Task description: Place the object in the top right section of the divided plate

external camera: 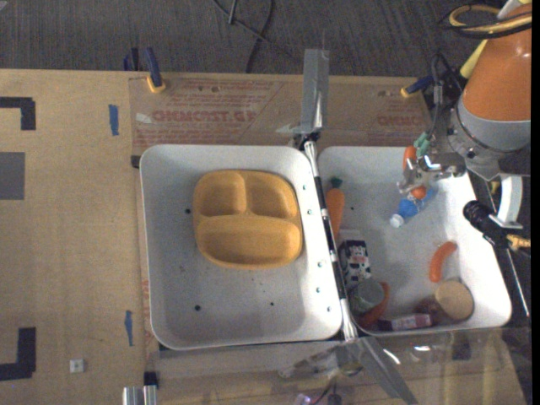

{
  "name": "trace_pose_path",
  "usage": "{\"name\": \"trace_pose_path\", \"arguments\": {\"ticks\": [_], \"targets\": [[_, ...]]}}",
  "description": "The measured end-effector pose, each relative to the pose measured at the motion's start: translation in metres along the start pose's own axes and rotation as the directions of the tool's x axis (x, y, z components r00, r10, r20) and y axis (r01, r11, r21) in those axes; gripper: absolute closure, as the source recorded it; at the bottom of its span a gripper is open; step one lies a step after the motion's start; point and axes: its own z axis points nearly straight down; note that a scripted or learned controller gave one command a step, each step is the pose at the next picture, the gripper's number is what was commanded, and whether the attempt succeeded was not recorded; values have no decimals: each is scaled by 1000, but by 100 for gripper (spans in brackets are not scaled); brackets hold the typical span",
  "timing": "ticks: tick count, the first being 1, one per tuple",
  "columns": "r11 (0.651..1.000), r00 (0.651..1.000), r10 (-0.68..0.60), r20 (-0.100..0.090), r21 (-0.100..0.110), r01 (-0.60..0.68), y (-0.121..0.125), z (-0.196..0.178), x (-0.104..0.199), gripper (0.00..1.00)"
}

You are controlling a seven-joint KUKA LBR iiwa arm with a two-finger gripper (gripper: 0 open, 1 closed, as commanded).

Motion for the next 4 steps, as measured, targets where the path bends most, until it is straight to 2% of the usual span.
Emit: {"name": "trace_pose_path", "arguments": {"ticks": [1, 2, 3, 4], "targets": [[997, 997, 79, 0, -3, -79, -43, -93, -36, 100], [997, 997, 75, -1, 0, -75, -28, -9, 43, 100], [993, 993, 114, -2, 2, -114, -45, -18, 51, 100], [964, 964, 265, -1, 3, -265, -33, 68, 113, 100]]}}
